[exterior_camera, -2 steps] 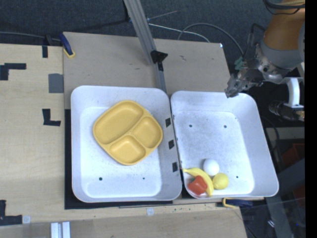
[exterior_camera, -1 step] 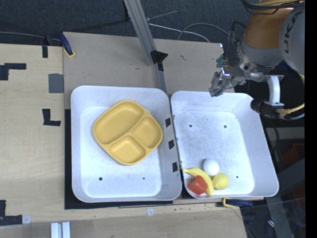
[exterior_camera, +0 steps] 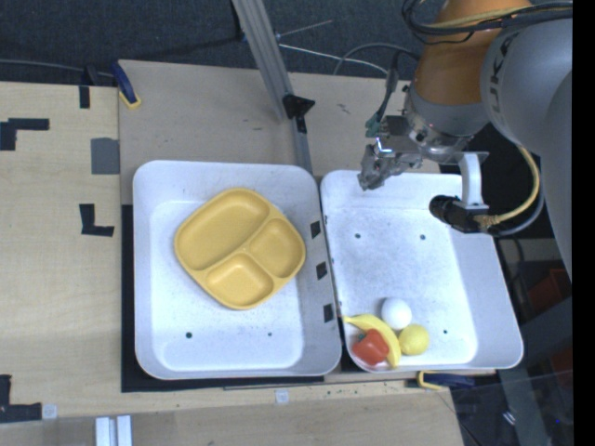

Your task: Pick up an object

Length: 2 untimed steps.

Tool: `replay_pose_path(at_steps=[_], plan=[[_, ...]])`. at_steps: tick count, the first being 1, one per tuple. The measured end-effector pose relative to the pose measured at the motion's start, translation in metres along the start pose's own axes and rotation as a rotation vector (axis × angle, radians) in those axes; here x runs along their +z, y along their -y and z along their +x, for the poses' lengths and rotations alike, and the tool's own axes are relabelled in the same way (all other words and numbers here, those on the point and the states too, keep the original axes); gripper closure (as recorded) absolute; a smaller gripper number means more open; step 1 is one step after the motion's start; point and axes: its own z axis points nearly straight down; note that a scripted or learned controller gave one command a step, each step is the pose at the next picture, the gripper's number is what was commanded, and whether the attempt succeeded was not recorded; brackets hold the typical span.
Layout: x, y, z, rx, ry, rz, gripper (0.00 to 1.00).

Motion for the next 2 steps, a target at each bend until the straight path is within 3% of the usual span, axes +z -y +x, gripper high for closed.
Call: replay_pose_path(at_steps=[2], plan=[[0.019,0.014,0.092,-0.001,0.0,0.0,1.0]])
